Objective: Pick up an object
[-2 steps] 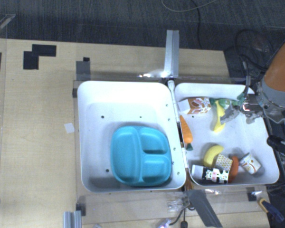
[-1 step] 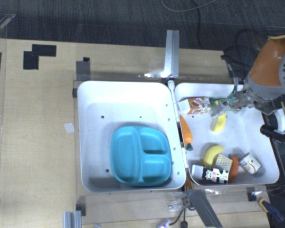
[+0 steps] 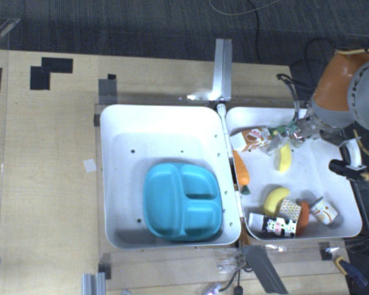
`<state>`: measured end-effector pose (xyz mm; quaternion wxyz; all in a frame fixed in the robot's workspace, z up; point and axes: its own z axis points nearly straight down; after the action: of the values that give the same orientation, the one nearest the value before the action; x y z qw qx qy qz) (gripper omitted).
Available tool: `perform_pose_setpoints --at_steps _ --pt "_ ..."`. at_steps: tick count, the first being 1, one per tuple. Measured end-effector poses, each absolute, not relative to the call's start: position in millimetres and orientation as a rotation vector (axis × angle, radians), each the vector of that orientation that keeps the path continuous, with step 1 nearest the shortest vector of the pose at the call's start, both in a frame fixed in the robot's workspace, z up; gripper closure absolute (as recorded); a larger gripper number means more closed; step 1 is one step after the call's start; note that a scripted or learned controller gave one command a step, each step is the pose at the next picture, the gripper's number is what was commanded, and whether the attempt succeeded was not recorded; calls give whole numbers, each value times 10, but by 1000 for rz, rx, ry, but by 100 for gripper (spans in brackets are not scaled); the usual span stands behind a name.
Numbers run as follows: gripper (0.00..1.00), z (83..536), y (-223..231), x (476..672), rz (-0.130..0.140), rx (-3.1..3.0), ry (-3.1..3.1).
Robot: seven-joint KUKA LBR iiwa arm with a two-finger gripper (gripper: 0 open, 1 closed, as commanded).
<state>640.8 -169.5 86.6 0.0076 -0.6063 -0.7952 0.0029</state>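
The right bin (image 3: 332, 183) holds several small items. A yellow banana (image 3: 285, 158) lies near its middle, just below a crinkled clear wrapper (image 3: 275, 139) and an orange-and-white snack packet (image 3: 253, 139). An orange carrot (image 3: 241, 169) rests along the left wall. Toward the front are a yellow lemon-like fruit (image 3: 275, 198), a black-and-white box (image 3: 273, 226), a patterned can (image 3: 292, 209) and a small paper cup (image 3: 325, 212). My gripper (image 3: 300, 131) is low at the back of this bin, right beside the wrapper and above the banana's top end.
The left bin (image 3: 123, 165) holds a blue divided plate (image 3: 183, 200) at its front right. A metal post (image 3: 223, 66) stands behind the wall between the bins. The arm's orange band (image 3: 335, 82) hangs over the right bin's back right corner.
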Motion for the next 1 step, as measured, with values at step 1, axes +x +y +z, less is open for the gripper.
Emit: perform_pose_setpoints --at_steps 1 --pt "100 1000 -1689 6453 -2 -1900 -2504"
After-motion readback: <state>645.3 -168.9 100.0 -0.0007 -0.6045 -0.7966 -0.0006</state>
